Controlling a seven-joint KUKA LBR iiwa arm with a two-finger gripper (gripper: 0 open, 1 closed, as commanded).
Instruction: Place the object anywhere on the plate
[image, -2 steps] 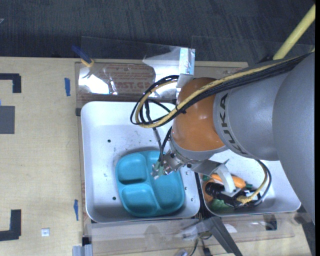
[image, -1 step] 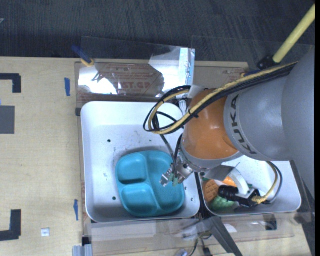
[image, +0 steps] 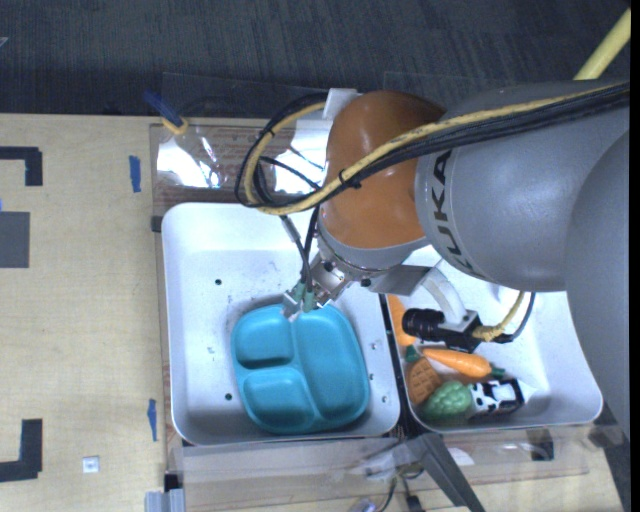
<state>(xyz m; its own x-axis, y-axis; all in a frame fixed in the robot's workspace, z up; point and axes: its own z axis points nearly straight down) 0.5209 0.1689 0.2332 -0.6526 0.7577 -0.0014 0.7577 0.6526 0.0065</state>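
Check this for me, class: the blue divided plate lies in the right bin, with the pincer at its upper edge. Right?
Not quite. The camera view shows the blue divided plate in the left bin, not the right; the pincer is at its upper edge.

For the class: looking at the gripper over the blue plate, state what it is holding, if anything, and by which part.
It cannot be told. The gripper sits at the upper rim of the blue three-compartment plastic plate, with something small and greenish at its tip, too small to identify.
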